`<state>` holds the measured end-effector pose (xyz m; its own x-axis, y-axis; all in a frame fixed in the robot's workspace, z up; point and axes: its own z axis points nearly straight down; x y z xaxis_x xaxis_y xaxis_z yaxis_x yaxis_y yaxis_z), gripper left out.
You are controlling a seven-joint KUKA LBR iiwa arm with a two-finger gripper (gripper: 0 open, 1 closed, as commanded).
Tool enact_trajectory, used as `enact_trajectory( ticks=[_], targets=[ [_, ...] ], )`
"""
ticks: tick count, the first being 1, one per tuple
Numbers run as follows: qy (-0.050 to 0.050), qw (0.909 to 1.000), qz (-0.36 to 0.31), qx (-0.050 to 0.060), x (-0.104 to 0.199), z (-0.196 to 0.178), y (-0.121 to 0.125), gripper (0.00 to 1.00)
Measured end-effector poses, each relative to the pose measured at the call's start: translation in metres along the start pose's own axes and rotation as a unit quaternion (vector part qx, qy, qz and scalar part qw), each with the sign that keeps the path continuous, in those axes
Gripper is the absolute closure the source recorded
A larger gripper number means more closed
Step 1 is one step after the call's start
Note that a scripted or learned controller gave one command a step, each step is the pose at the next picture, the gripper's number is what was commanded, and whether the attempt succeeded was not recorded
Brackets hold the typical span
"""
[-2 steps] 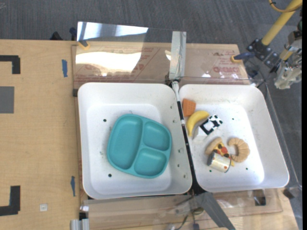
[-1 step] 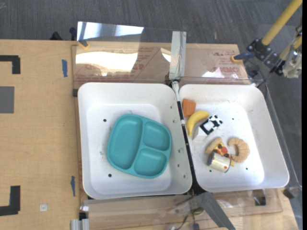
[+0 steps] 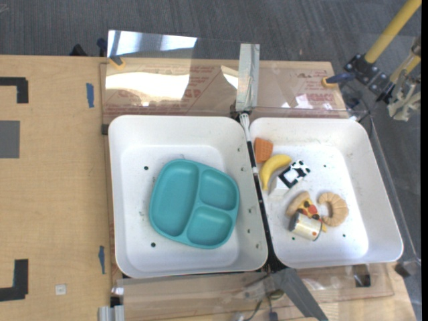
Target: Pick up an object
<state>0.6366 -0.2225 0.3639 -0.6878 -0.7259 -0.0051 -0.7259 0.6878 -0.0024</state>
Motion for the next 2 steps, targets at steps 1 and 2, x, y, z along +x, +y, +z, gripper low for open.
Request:
enact_trajectory(
  ticks=[1, 2],
  targets=[
    [-0.002, 0.9805, 0.196, 0.005, 0.007, -0.062, 0.008, 1.00],
    [0.001, 0.9740, 0.226, 0.000, 0.042, 0.025, 0.044, 1.00]
  ],
)
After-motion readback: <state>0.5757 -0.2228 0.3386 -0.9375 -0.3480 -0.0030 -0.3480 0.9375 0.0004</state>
